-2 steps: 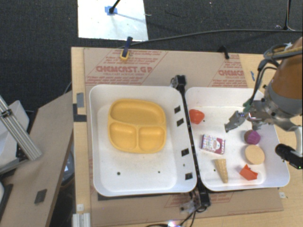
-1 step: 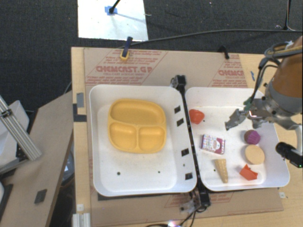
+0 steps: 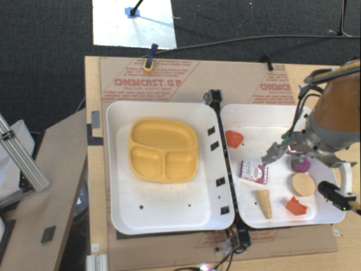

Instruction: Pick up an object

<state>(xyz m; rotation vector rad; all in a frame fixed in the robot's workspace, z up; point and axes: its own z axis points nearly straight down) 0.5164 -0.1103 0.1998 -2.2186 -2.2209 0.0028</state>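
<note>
The counter (image 3: 186, 72) carried two white bins side by side. The left bin (image 3: 121, 208) held a yellow tray (image 3: 163, 150) with three compartments, lying flat toward the bin's far half. The right bin (image 3: 254, 117) held the small things. A red piece (image 3: 234, 138) lay near the bin's far left corner. A pink-and-white packet (image 3: 254, 172) lay flat near the left wall, about midway along it. A tan cone (image 3: 264, 202) lay just toward the near edge from the packet, its tip pointing to that edge. A purple piece (image 3: 301, 164) sat near the bin's right side, partly hidden by the arm (image 3: 337, 109). A round tan disc (image 3: 303, 184) lay just beside it, toward the near edge, and an orange-red piece (image 3: 296, 206) lay by the near right corner. The tool (image 3: 274, 153) hung over the middle of the right bin, between the packet and the purple piece, with nothing seen between its fingers; whether they were spread or closed could not be told.
</note>
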